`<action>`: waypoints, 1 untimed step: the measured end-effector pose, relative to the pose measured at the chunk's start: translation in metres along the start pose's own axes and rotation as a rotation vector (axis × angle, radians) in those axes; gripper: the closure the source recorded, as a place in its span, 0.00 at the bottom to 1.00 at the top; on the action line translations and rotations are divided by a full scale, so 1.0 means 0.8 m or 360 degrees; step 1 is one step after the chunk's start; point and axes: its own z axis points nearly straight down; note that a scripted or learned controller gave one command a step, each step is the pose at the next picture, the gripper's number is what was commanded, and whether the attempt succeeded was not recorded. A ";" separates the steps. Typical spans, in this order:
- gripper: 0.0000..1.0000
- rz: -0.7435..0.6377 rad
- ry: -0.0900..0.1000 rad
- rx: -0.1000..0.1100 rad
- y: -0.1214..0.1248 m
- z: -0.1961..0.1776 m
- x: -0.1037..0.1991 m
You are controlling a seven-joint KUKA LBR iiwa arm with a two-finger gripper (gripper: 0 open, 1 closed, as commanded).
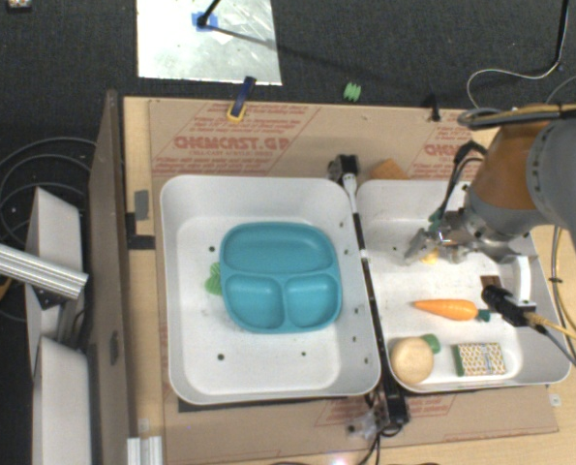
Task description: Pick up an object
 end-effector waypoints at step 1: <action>0.00 0.0002 0.0000 0.0000 -0.026 0.000 -0.009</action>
